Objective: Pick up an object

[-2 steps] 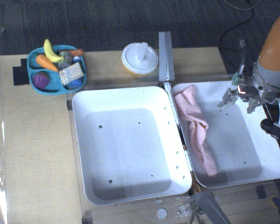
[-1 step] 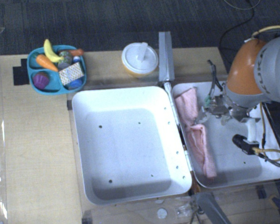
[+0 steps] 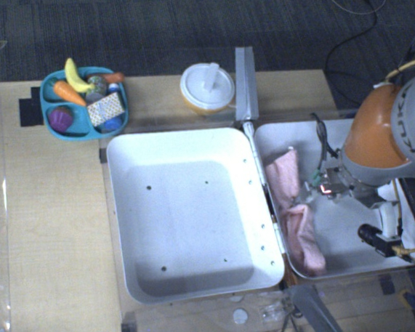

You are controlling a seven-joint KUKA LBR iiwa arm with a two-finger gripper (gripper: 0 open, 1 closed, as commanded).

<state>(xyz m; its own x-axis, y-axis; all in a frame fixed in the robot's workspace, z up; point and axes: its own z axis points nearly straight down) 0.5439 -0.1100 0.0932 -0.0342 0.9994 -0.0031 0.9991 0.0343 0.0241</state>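
Bench (image 3: 46, 235), pale wood, entries running left to right. One black square patch (image 3: 30, 111) is lying at the far left edge, just beside one blue compartment tray (image 3: 80, 135). The tray is holding toy food: one yellow banana (image 3: 75, 76), one orange carrot (image 3: 67, 92), one purple piece (image 3: 60, 119) and a few smaller items too blurred to name. One white lidded tub (image 3: 207, 87) is standing on the bench beyond the bins, near one upright grey metal bar (image 3: 244, 85). Bins, two in count: the left white bin (image 3: 190, 214) is sitting wide and square, and the right white bin (image 3: 339, 244) is sitting against it, rim to rim. Task item: one pink cloth (image 3: 293, 208) is lying in the right bin, along that bin's left wall. Its long axis is running from the far side of the bin toward the near side, with the near end leaning slightly rightward. It is bunching in at the middle, so it may be two pieces — this cannot be told. One gripper (image 3: 325, 185) is hanging low over the right bin, just beside the cloth's middle on its right. Whether it is touching the cloth, and whether it is wide or narrow, cannot be told. One grey arm is reaching in from the right, and its orange band (image 3: 372, 135) is showing above the wrist.
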